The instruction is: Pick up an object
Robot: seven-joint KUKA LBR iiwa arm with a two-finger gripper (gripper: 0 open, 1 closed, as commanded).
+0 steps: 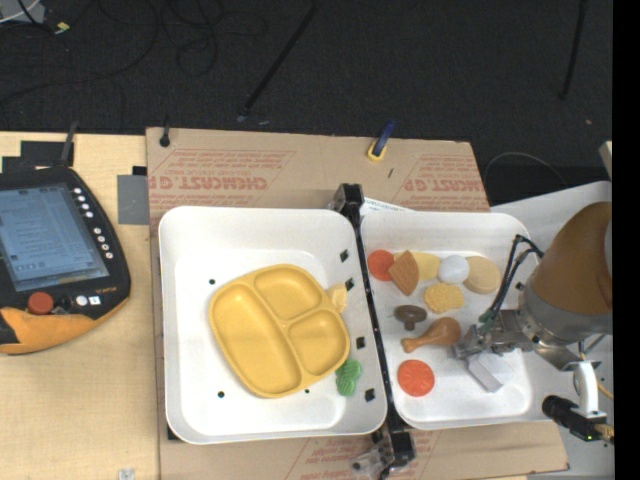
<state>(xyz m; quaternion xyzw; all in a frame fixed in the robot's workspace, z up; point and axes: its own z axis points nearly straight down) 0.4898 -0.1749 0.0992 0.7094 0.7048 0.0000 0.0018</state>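
Note:
The right bin [505, 408] holds several toy foods: a red tomato slice [416, 377], a brown drumstick [433, 335], a dark mushroom [408, 316], a yellow cracker [444, 297], an orange wedge [405, 272], a small red piece [380, 263], a white egg [455, 268] and a tan bun [482, 275]. My gripper [482, 360] sits low in this bin, just right of the drumstick and right of the tomato slice. The arm with its orange band [578, 264] comes in from the right.
The left bin [190, 268] carries a yellow divided plate [278, 328], with a green piece [348, 378] at its lower right edge. A black divider [362, 298] runs between the bins. A teach pendant [55, 258] lies on the bench at far left.

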